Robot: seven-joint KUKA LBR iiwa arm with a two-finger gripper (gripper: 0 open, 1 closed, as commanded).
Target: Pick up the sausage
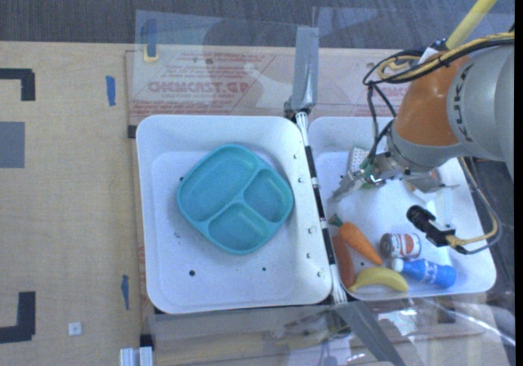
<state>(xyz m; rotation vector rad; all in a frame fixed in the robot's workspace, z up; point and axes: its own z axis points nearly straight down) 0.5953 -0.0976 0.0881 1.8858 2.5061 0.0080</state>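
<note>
Bench: pale wooden top (65, 193) with blue and black tape marks, carrying both bins.
Arm: grey KUKA arm (490, 107) with its orange band, reaching in from the right and hanging over the upper part of the right bin.
Left bin: white, shallow (155, 274), with a teal plate in it.
Right bin: white, shallow (327, 131), touching the left bin along a shared edge; the toy food is crowded in its lower part.
Plate: teal, three compartments (235, 198), lying tilted near the middle of the left bin.
Gripper: (347, 176) over the upper left of the right bin, pointing towards the left wall; its two fingers (357, 160) look spread apart, with nothing between them.
Bottle: blue (429, 272), lying on its side at the lower right, just below the can.
Banana: yellow (378, 278), lying along the bottom wall.
Carrot: orange (360, 243), lying at a slant, its tip near the can.
Sausage: reddish-brown (344, 265), lying along the left wall of the right bin, just beside the carrot and touching the banana's end, well below the gripper.
Can: small, red and white (400, 245), on its side between carrot and bottle.
</note>
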